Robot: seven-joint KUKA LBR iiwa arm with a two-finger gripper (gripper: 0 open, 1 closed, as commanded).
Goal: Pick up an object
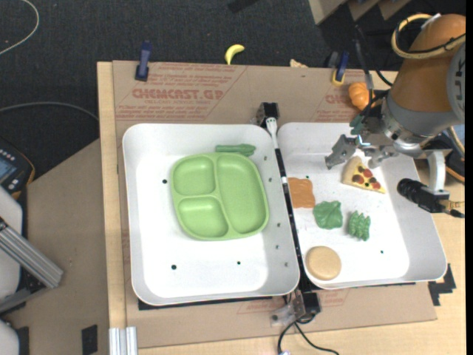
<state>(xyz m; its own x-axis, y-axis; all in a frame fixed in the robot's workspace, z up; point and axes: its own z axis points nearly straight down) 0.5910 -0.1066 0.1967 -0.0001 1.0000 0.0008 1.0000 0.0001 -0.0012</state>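
Observation:
My gripper [358, 154] hangs over the back of the right bin [414, 261], its fingers spread open with nothing gripped between them. Just below and in front of it lies a pizza slice [364, 177], its tip pointing up towards the fingertips. Further forward in the same bin are an orange-brown slab [301, 192], a green leafy piece [327, 214], a smaller green piece [359, 225] and a round tan bun [323, 262].
The left bin [148, 265] holds a green divided plate [219, 196] with a green pod [235, 150] at its far edge. Outside the bins, a small orange thing [358, 95] and a yellow banana [234, 52] lie at the back of the board.

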